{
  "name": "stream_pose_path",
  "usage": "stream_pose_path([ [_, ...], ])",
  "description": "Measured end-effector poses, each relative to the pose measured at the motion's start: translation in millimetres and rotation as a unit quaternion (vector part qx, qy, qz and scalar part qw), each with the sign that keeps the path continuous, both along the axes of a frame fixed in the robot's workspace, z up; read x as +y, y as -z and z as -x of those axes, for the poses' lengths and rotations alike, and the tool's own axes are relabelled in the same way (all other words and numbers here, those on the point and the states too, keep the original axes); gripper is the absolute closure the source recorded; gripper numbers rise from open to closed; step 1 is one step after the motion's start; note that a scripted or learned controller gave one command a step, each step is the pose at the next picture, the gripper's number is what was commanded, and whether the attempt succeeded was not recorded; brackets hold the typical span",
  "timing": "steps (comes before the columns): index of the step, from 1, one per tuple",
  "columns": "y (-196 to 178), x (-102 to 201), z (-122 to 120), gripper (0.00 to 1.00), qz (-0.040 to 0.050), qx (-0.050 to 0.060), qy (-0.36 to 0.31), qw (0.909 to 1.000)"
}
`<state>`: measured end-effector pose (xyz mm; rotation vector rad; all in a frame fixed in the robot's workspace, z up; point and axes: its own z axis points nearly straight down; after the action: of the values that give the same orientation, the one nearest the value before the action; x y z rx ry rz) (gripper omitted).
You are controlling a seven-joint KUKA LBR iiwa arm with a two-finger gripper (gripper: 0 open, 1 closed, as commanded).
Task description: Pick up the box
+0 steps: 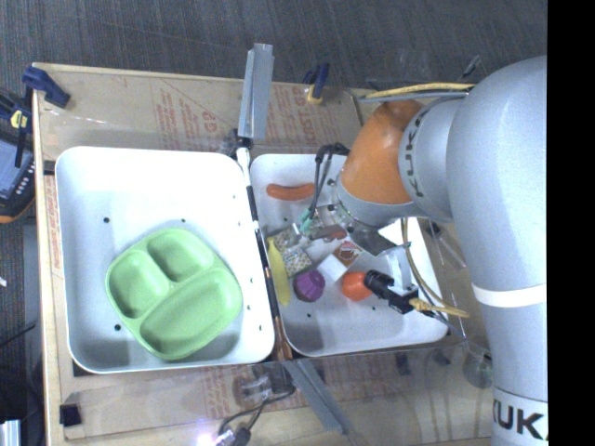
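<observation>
We've got the gripper (321, 219) low in the right bin (372, 342), right above the box (294, 256) by the divider. Its grip, can't tell. Clutter's tight, so we'd probably snag the purple thing (310, 285) instead.
</observation>
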<state>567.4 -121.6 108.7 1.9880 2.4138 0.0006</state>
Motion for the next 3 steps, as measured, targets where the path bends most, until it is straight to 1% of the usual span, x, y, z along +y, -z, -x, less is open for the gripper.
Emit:
stream_pose_path([
  [1,-0.1,-0.8,0.0,0.00,0.0008,0.000,0.000,1.0000],
  [2,17.1,-5.4,-70.4,0.00,-0.0051,0.007,-0.004,1.0000],
  [3,-14.8,7.0,9.4,0.00,-0.0047,0.007,-0.068,0.9976],
])
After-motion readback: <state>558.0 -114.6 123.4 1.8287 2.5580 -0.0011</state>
